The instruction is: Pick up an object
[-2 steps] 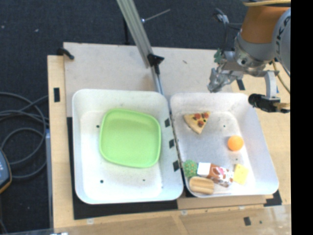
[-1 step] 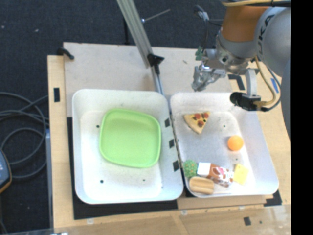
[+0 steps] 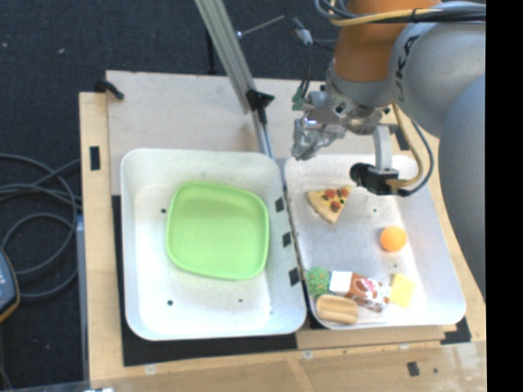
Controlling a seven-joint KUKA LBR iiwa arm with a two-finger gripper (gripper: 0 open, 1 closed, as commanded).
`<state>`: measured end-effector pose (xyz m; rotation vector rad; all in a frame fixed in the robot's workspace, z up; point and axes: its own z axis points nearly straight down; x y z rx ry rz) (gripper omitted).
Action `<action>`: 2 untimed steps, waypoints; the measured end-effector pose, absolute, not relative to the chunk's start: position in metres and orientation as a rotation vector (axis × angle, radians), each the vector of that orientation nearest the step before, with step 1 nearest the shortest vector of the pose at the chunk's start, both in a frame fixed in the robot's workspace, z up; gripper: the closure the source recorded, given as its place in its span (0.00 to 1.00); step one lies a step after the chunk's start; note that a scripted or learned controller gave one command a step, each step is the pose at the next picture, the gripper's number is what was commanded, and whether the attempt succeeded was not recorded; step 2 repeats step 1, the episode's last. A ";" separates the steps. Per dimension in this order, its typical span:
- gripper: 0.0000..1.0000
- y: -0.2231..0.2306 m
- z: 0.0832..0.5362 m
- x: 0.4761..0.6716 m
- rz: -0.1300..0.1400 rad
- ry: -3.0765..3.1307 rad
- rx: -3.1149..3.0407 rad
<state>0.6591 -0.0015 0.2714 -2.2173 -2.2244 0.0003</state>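
Observation:
My gripper (image 3: 309,144) hangs over the back left corner of the right bin (image 3: 425,219), below the orange wrist band. Its fingers look close together with nothing between them. A toy pizza slice (image 3: 328,204) lies in front of the gripper and a little to its right, apart from it. An orange ball (image 3: 393,239) rests near the middle right of the same bin. Along that bin's front edge sit a green broccoli piece (image 3: 318,281), a bread roll (image 3: 337,309), a red and white item (image 3: 367,291) and a yellow block (image 3: 401,290).
A green square plate (image 3: 218,229) lies in the left bin (image 3: 143,219). A slanted metal pole (image 3: 233,55) rises behind the bins, ending near the divider. A black cable clip (image 3: 374,176) hangs over the right bin's back. The arm's grey body covers the right rear.

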 end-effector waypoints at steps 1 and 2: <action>1.00 0.050 0.274 0.656 -0.002 -2.225 -2.217; 1.00 0.050 0.274 0.656 -0.002 -2.225 -2.217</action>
